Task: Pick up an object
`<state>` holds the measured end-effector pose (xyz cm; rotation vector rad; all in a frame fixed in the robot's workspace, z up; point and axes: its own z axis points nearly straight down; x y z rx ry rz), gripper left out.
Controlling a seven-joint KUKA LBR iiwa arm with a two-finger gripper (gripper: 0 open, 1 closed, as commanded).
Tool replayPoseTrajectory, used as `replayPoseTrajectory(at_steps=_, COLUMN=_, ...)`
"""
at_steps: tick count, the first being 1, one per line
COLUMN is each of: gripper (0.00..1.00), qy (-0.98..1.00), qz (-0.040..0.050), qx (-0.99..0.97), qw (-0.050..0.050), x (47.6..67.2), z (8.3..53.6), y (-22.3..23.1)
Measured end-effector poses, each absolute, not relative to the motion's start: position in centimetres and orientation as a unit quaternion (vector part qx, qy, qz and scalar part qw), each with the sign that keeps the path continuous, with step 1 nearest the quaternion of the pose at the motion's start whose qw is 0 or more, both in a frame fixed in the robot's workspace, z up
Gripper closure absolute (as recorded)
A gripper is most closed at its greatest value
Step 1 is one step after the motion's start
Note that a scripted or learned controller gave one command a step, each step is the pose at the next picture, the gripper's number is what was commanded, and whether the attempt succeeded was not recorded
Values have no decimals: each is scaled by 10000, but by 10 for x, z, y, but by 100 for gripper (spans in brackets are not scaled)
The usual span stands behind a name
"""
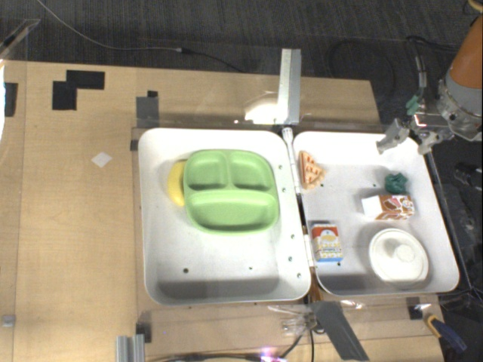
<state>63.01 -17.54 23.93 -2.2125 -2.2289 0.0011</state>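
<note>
Grey metal parts of the end effector (pixel 407 136) hang over the upper right corner of the right bin (pixel 343 157); how far it is open cannot be told, and nothing shows in its grip. Nearest it, just below, lies a small dark green object (pixel 395 181), and below that again a white and brown packet (pixel 389 207). Further down sits a round white lid-like dish (pixel 398 254). To the left of the end effector, against the bin's left wall, lies a red and orange snack piece (pixel 310 169), with a small red and white carton (pixel 326 243) below it. Well to the left, the left bin (pixel 158 202) on the wooden worktop (pixel 68 225) holds a green divided plate (pixel 229 190) with a yellow object (pixel 176 184) touching its left edge.
</note>
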Motion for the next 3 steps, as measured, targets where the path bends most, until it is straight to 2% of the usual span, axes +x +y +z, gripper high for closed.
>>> replayPoseTrajectory(at_steps=1, gripper=0, qy=-6902, qz=8, qx=-7236, qw=11, x=599, z=156, y=-165)
replayPoseTrajectory(at_steps=2, gripper=0, qy=-7184, qz=-27, qx=-6957, qw=-44, x=578, z=86, y=-188)
replayPoseTrajectory(at_steps=3, gripper=0, qy=-7881, qz=-11, qx=-6155, qw=-20, x=649, z=107, y=-185)
